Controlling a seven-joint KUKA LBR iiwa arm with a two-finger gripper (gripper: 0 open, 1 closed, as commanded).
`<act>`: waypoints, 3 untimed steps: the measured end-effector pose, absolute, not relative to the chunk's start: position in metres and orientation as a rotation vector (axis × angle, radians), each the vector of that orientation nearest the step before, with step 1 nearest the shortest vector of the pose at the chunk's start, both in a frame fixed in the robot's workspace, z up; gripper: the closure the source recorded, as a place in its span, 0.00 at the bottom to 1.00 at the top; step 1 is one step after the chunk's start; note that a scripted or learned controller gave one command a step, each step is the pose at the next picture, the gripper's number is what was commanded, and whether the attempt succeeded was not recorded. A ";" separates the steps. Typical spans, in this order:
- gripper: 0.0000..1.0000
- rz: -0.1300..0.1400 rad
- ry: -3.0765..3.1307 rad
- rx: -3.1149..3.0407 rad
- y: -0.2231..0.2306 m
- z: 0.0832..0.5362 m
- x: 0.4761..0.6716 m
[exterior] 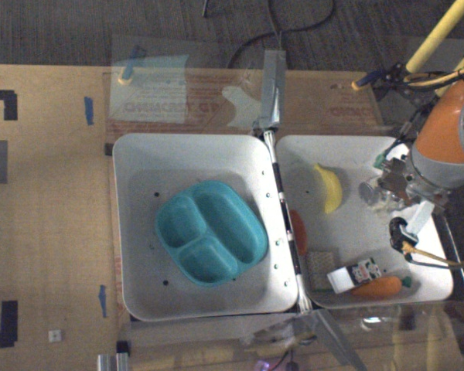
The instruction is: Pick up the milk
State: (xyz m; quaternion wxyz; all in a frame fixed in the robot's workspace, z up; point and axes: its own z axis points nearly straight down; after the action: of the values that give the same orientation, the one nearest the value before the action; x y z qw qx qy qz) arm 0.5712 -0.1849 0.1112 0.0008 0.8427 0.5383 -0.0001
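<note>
Milk carton [356, 273] untouched in right bin [441, 288]
Claw [387, 188], grip state unreadable, should descend squarely over carton, clear of the carrot [380, 287] touching it

The two bins [131, 161] are looking like smooth white plastic with a soft sheen. The teal divided plate [210, 231] is showing glossy plastic. The bench [46, 230] is appearing as matt pale wood. The milk [356, 274] carton near the right bin's front edge is looking like printed paper.
</note>
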 end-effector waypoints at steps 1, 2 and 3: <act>1.00 0.000 1.261 2.876 -0.176 0.222 0.618; 1.00 -0.003 1.327 2.849 -0.186 0.286 0.542; 1.00 0.000 1.310 2.854 -0.176 0.369 0.632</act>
State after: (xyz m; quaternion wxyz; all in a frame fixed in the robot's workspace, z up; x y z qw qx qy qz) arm 0.6320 -0.1755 0.3691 0.0005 0.9089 0.4171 -0.0001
